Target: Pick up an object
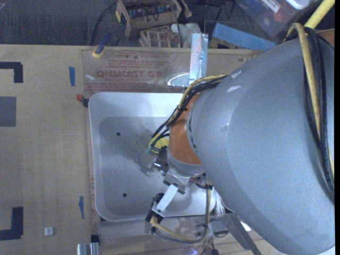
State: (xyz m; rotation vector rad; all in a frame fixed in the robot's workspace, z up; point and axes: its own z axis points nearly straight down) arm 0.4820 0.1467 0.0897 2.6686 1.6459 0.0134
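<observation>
**Fig. 1. Hand low in the bin, view from above.** The grey arm (255,142) reaches in from the right and covers most of the right half of the view. Below its orange band (179,142), the hand (154,162) sits low over the floor of the white bin (106,110), near the bin's middle. You cannot tell from this angle whether the hand is open, closed or gripping anything, because the wrist hides its working end.

The only candidate for the pick is a greenish fleck (149,151) just beside the hand's upper edge. It is too small for you to tell whether it is a loose item or part of the wiring. Two dark spots (118,134) on the bin floor look like marks in the bin itself, not things to lift. The pale bench (42,158) lies to the left.

If the fleck is the object, judge it light and small, and probably prone to sliding on the smooth white floor. Take it across its narrowest width, close to the floor, and squeeze gently.
</observation>
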